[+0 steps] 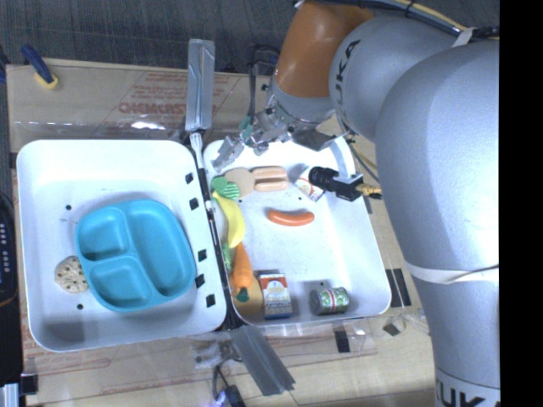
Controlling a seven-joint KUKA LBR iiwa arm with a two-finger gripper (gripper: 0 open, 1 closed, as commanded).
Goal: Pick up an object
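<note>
Nearest candidate: tan-and-pink toy hot dog bun [270, 179], lying in the right white plastic bin [373, 261] near its far wall, long axis left-right. Just up and left of it, the two-finger gripper [242, 142], fingers apart, nothing between them. Further toward the bin's middle, a red-orange toy sausage [291, 218].

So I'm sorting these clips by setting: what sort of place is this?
Probably a robot lab's pick-and-place bench: a grey arm over two white bins, holding toy food like a sausage and a blue plate.
</note>
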